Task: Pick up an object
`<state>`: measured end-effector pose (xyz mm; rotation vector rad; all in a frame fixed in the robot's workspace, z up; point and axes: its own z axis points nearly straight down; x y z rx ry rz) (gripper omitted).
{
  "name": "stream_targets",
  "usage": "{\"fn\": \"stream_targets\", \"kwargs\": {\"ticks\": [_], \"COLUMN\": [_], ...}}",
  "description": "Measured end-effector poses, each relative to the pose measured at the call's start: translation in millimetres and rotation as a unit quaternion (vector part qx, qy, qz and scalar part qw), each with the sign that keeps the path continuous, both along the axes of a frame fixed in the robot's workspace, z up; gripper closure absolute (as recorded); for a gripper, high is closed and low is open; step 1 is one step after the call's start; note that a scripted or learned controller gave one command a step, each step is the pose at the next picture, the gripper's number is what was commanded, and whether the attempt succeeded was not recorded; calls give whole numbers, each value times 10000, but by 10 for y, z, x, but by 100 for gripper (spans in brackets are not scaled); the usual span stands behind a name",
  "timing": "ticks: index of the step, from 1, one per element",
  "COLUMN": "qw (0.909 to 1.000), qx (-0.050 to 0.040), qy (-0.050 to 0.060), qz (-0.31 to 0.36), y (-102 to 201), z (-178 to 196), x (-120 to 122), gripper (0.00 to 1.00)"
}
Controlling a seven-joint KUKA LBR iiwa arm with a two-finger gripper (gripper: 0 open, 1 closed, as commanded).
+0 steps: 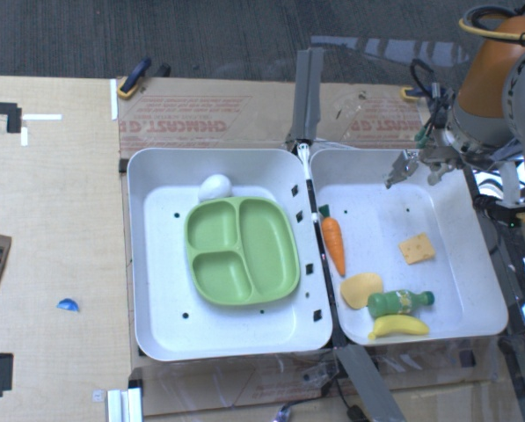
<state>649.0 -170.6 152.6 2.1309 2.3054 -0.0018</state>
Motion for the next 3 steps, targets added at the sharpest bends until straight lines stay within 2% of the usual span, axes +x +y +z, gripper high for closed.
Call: {"fn": "stream_targets", "kwargs": {"ticks": [1, 2, 3], "qw": [10000, 10000, 9996], "qx": [4, 1, 8], "qy": [10, 4, 17], "qz": [65, -66, -267], "y": [-176, -47, 416], "z": [-608, 564, -278], "x": [-382, 17, -337], "gripper": [0, 0, 0]}}
